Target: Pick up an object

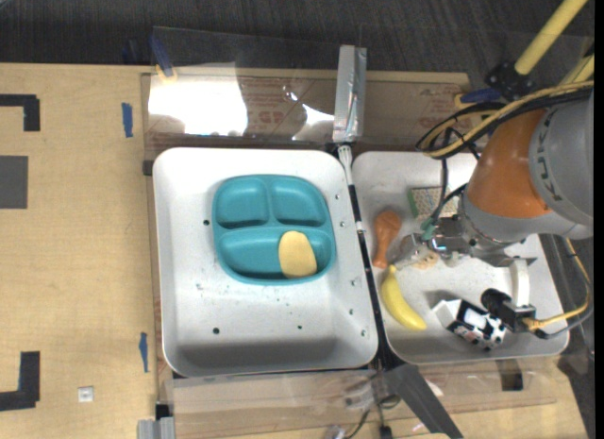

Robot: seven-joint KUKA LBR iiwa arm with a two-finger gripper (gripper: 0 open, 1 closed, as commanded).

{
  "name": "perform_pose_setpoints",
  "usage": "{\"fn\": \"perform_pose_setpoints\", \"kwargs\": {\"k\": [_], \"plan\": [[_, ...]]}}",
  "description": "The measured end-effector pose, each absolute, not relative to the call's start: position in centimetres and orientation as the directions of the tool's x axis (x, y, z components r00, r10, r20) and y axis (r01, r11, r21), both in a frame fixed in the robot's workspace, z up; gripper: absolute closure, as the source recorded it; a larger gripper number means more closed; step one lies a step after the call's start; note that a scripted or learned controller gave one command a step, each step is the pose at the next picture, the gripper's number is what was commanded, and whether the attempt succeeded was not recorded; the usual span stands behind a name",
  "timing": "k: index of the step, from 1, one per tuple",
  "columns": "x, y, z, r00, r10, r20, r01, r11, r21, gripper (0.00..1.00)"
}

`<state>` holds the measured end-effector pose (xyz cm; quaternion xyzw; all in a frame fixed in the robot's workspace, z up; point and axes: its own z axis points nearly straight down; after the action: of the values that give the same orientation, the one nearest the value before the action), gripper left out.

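Arm: reaches in over the right bin [547,357]; orange band above the wrist sits high over the bin's far side
Gripper [415,246]: low in the right bin, close beside the carrot; whether it is spread or pressed together cannot be told
Candidate objects: orange carrot [386,234] along the bin's left wall; banana [400,303] just nearer the camera
Other contents: teal divided tray [247,215] in the left bin [189,314], with a yellow lemon-like piece [298,255] in its near compartment
Technique: centre over one object; descend straight; avoid the wall; close only once the object sits between both tips
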<state>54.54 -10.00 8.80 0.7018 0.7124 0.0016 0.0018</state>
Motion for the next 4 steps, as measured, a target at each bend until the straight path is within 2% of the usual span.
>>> {"fn": "perform_pose_setpoints", "kwargs": {"k": [1, 2, 3, 4], "plan": [[54.8, -10.0, 10.0, -0.014, 1.000, -0.003, 1.000, 0.014, 0.014, 1.00], [54.7, -10.0, 9.9, -0.014, 1.000, -0.003, 1.000, 0.014, 0.012, 0.00], [59.5, -10.2, 8.8, -0.104, 0.995, -0.002, 0.995, 0.104, 0.006, 0.00], [59.7, -10.2, 9.9, -0.105, 0.994, -0.003, 0.994, 0.105, 0.010, 1.00]]}}
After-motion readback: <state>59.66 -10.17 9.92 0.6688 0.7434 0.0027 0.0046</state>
